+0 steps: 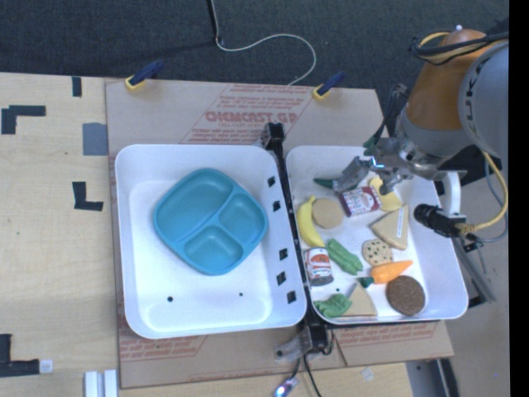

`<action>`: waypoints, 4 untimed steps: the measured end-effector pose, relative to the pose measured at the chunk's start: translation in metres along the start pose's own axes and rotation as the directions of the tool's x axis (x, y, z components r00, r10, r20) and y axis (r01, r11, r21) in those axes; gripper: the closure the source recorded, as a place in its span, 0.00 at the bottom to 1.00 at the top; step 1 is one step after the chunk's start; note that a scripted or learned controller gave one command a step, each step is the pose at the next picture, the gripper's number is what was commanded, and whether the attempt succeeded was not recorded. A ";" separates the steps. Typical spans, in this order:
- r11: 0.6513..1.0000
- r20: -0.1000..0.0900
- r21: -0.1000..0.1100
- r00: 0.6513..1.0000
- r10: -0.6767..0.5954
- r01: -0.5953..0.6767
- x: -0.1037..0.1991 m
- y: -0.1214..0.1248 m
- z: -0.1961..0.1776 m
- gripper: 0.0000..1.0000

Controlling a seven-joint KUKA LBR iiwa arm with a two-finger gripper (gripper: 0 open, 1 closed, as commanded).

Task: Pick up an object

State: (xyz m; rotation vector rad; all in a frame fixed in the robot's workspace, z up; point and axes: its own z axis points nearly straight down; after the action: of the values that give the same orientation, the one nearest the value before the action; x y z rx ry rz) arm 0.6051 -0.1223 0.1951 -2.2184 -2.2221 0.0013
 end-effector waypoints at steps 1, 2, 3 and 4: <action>1.000 0.000 -0.018 1.000 -0.008 0.008 0.069 -0.016 -0.174 0.00; 1.000 -0.002 -0.005 1.000 -0.007 0.007 0.125 -0.065 -0.214 0.00; 1.000 0.001 -0.001 1.000 -0.002 0.002 0.121 -0.063 -0.221 1.00; 1.000 0.001 0.014 1.000 0.000 0.000 0.150 -0.087 -0.085 1.00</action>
State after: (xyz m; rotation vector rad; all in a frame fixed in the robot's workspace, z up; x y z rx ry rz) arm 0.5176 0.0271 0.2805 -2.2114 -2.2156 0.0184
